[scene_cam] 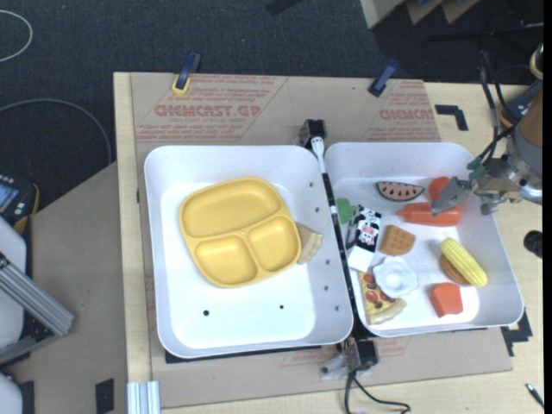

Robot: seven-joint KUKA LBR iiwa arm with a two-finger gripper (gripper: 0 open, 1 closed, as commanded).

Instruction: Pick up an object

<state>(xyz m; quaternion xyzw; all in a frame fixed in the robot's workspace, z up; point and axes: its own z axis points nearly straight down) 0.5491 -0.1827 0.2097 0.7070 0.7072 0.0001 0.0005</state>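
Hovering over the right bin's (509, 274) far right side, the pincer (450, 198) sits just above a smooth orange carrot (429, 216); whether its tips are apart or together cannot be told. Nearest lie a ridged yellow corn cob (463, 261) and glossy watermelon slice (399, 190). Farther left are a waffle-textured cracker (398, 240), then a pizza wedge (377, 298). Farthest, a yellow three-compartment plastic plate (237, 230) fills the left bin (172, 317).

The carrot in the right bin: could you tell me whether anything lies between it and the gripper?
Nothing visible does. The gripper hangs directly over the carrot, near its right end. The watermelon slice lies apart to the left.
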